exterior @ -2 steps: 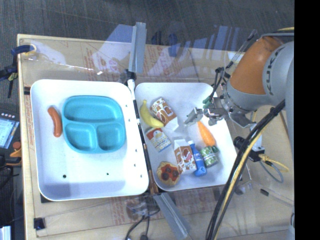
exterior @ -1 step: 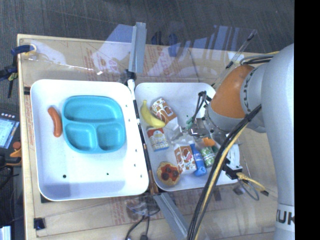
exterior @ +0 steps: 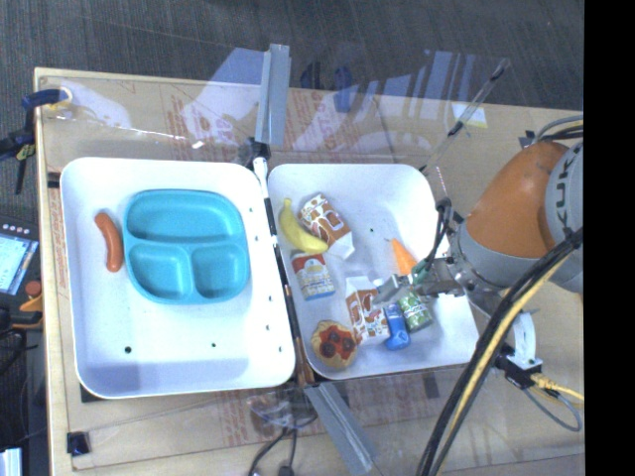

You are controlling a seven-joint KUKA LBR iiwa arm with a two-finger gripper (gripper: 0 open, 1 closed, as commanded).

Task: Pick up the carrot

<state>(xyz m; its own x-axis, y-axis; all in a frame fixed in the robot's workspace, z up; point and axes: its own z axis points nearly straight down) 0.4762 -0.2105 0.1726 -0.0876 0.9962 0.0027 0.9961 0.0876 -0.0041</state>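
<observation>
We observe the grey arm with its orange band (exterior: 516, 211) entering from the right and bending down over the right-hand shallow white bin (exterior: 397, 181). Its two-finger gripper (exterior: 405, 286) sits low at the bin's right side; we cannot tell how it is set, as the tip is small and blurred against the clutter.

The left-hand shallow white bin (exterior: 149, 365) bears a blue plastic three-compartment tray (exterior: 187, 243), with a reddish-brown sausage (exterior: 110, 240) lying just beside the tray's left edge.

In the right bin, the small orange carrot (exterior: 402, 256) lies near the right wall, just above the gripper and apart from it as far as we can judge. A yellow banana (exterior: 297, 232) lies at the bin's left. Several small printed cartons and a blue item crowd the lower part; their labels are unreadable.
</observation>
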